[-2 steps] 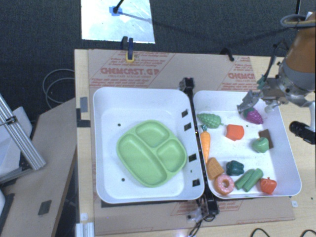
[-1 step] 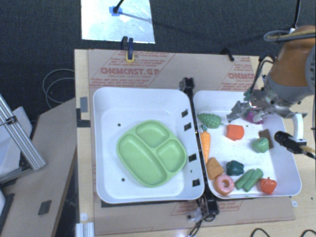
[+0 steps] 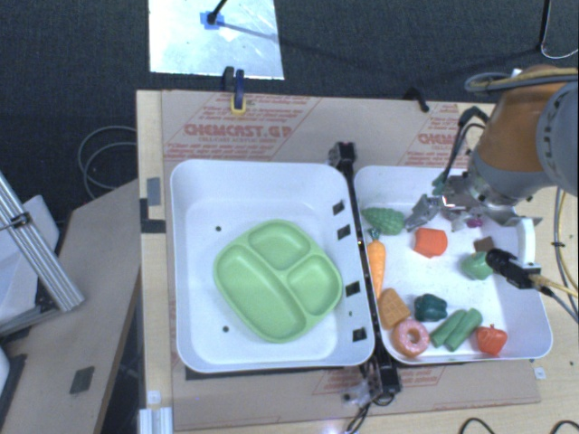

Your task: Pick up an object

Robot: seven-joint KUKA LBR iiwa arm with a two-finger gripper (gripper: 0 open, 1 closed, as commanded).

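Observation:
My gripper [image 3: 441, 212] hangs over the back of the right bin [image 3: 534, 333], just above and behind an orange-red block [image 3: 431, 241]. Nothing shows as held in it. A green leafy toy [image 3: 384, 220] lies to its left and a carrot [image 3: 376, 260] rests along the bin's left wall. A green pepper [image 3: 476, 265] and a small brown piece [image 3: 484, 242] sit to the block's right. Along the front are an orange bread piece [image 3: 393, 307], dark green broccoli [image 3: 431, 306], a pink donut [image 3: 412, 337], green pods [image 3: 457, 326] and a red tomato [image 3: 491, 339].
The left bin [image 3: 194, 197] holds a light green divided plate [image 3: 276, 280]. A black divider with clips [image 3: 355, 242] runs between the two bins. The arm [image 3: 525, 143] enters from the right over the right bin's back corner.

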